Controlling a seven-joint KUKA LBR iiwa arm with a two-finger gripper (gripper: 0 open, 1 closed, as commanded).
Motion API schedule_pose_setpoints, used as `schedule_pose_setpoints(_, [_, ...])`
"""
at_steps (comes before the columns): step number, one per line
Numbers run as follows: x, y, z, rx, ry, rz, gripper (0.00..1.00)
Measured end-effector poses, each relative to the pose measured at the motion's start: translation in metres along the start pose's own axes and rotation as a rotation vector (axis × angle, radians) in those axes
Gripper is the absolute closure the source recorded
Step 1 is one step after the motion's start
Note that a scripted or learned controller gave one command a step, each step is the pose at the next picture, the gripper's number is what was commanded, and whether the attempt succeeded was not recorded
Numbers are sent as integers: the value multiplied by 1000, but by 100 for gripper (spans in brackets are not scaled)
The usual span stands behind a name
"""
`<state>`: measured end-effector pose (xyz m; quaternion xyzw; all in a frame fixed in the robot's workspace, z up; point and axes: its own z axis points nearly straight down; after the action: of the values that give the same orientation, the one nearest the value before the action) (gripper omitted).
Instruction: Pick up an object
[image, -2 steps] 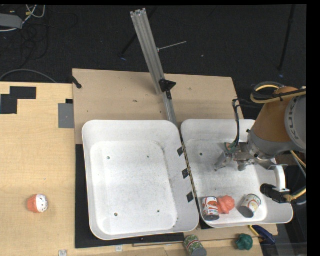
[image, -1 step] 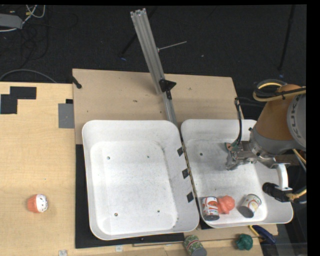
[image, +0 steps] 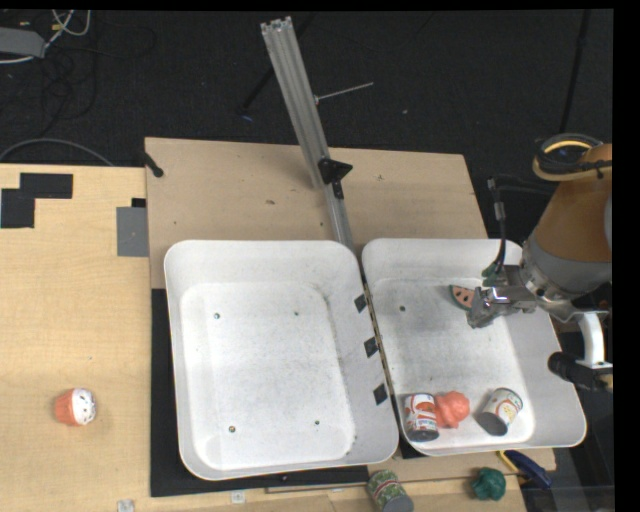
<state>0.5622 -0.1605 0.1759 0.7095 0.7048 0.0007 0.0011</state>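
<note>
Below the bins, at the counter's (image: 80, 300) front edge, sit a dark tin (image: 385, 490) and a green lump (image: 489, 484), well apart from each other. Just behind them, in the right bin (image: 560, 425), three things line the near wall: a red-labelled can (image: 421, 415) lying beside an orange lump (image: 453, 408), the two touching, and a second can (image: 499, 411) tipped on its side a little to the right. Farther back in that bin the claw (image: 481, 306) hovers low over the floor, with a small brown piece (image: 462, 295) just beside its tip; whether its fingers are parted or closed cannot be told. An orange-and-white ball (image: 75, 407) rests far left on the counter. A metal rail (image: 305, 120) slants down to where the left bin (image: 190, 262) meets the right one.
</note>
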Motion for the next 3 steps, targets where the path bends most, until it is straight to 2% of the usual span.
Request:
schedule_pose_setpoints(1, [-4,-1,-63,-2,-1,-8,100])
schedule_pose_setpoints(2, [-5,-1,-97,1,0,-7,100])
schedule_pose_setpoints(3, [41,3,-83,6,3,-11,100])
